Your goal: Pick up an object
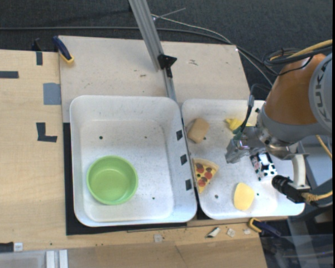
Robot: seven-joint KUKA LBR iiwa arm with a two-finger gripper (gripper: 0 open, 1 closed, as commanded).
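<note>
The claw (236, 151) hangs over the middle of the right bin (212, 202), a cluster of dull grey metal below the arm's (293, 96) smooth orange band. Whether it is released or clenched I cannot tell, as its lower end is a blur of grey parts seen from above, and nothing is visibly caught in it.

Taking the right bin as the landmark: it is a shallow white plastic tray with rounded corners and a speckled floor. Toward its far left lies a tan, rounded lump (198, 130) with a matte surface like bread. At its near left, close to the wall shared with the other tray, lies a flat pizza slice (204, 173), a triangle with an orange-yellow face, red dots and a paler crust edge. Near its front edge sits a smooth pale yellow piece (243, 196), rounded at the top and squarer below. By the far side, just beside the claw, a small bright yellow bit (233, 123) shows, partly hidden by the arm.

Left of the right bin, the twin tray (123, 108) holds a glossy round green bowl (112, 180) in its near left corner. A slim grey metal pole (151, 35) slants up behind the trays.
</note>
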